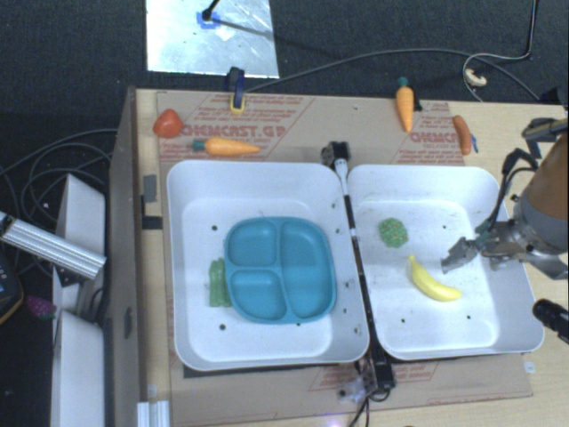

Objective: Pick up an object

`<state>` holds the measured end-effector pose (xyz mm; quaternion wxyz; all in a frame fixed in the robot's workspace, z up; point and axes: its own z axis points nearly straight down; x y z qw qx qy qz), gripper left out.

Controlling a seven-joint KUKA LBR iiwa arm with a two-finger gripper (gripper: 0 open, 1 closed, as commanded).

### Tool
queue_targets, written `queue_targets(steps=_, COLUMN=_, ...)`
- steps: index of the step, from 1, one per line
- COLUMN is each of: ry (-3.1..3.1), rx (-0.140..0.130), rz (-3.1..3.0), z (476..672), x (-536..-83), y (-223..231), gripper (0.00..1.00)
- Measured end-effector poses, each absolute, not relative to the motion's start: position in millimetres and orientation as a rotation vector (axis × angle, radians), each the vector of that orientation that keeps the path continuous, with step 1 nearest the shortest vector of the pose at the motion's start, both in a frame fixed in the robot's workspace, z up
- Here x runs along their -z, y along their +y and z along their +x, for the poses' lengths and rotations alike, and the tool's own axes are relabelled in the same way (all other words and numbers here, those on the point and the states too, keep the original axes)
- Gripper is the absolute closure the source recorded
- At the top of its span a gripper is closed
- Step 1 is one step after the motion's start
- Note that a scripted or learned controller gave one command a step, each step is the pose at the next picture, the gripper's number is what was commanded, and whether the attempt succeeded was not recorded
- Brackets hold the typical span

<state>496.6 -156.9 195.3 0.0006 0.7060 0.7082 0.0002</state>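
Right, your gripper (462, 254) is down inside the right bin (444, 345), coming in from the right edge of the view. You can see the grey fingers (458, 252) just beside the tip of the yellow banana (433, 280), near it but with nothing between them. Whether those fingers are spread or pressed together, you cannot tell from this angle; they read as one dark grey shape.

The banana lies flat on the bin floor, slanting from upper left to lower right. Up and to its left sits a small green bumpy object (392, 232), apart from the banana.

Over in the left bin (196, 336) you have a blue divided plate (280, 268) in the middle, with a green item (218, 283) touching its left edge.

Outside the bins, on the bench's cardboard, an orange carrot (226, 147) lies by the left bin's top edge, a red-orange piece (167, 124) sits to its left, and two more carrots (405, 105) rest above the right bin.
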Motion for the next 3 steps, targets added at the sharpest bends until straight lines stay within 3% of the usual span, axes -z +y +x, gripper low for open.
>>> queue_targets(steps=1, ry=2.223, rx=-0.002, rz=2.217, z=520.2, x=-84, y=-118, gripper=0.00)
queue_targets(steps=2, ry=2.224, rx=-0.004, rz=2.216, z=520.8, x=-95, y=-118, gripper=1.00)
queue_targets(steps=3, ry=2.225, rx=-0.005, rz=2.215, z=548.3, x=-185, y=-36, gripper=1.00)
